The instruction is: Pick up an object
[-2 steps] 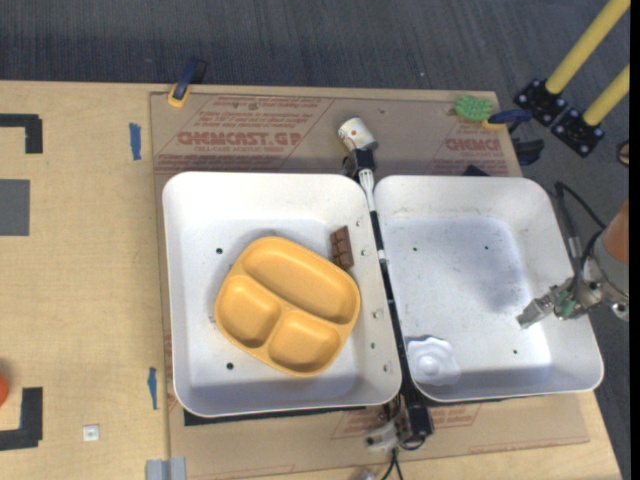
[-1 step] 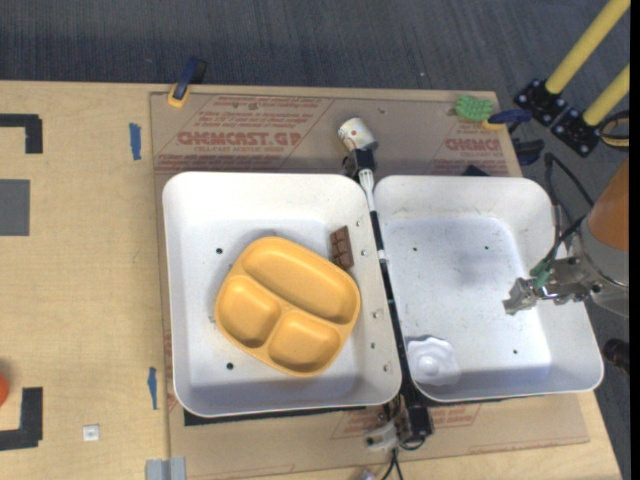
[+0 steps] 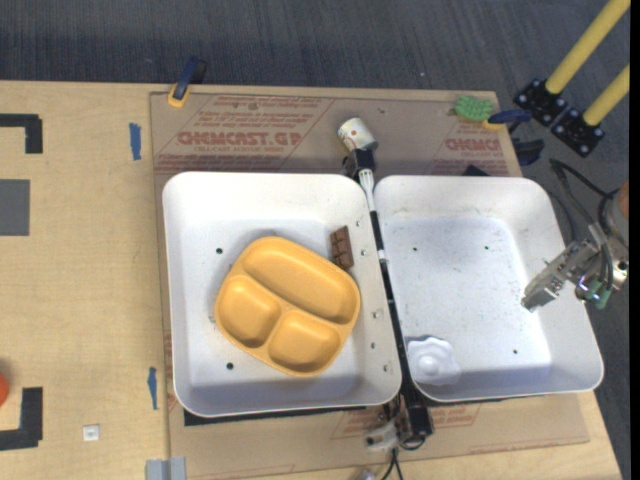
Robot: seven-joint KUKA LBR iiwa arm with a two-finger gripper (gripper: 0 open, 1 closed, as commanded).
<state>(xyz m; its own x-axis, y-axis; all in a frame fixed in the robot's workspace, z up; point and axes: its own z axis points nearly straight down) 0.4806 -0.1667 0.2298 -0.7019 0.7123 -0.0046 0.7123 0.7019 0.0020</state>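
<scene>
A yellow divided plate [image 3: 288, 305] lies tilted in the left bin [image 3: 190, 268]. A small brown block [image 3: 340, 247] rests just beyond its upper right corner, near the wall between the bins. In the right bin [image 3: 470, 258] a small white object [image 3: 432, 358] sits in the near left corner. My gripper [image 3: 538, 294] hangs over the right side of the right bin, close to its right wall, well away from the white object. Nothing shows in it.
A cardboard sheet [image 3: 250, 133] lies under both bins. A white and black fitting [image 3: 355, 138] stands behind the seam between them. Yellow poles with black clamps [image 3: 560, 108] stand at the far right. Cables [image 3: 600, 203] trail beside the right bin.
</scene>
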